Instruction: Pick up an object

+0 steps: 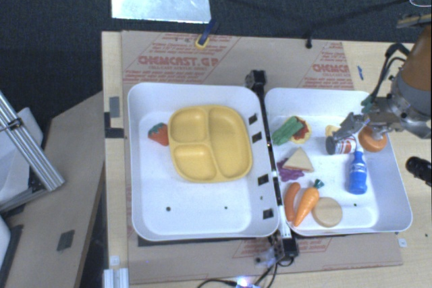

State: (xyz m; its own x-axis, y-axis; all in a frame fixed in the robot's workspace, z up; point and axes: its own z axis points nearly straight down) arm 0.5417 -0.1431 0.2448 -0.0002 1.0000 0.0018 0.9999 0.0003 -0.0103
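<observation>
Bench: two white bins, left bin (145,145) with yellow tray (206,143) and strawberry (159,133) | right bin (391,202): carrots (302,202), blue bottle (357,172), can (341,145), orange piece (373,139) | gripper (352,128) low over the can, touching or just above it | grip state: cannot tell

worktop (81,145): pale wood | cardboard sheet (223,54) flat on it | two white bins on the sheet: right bin (395,209) under the tool (341,135), left bin (145,165) touching it, away from the tool
</observation>
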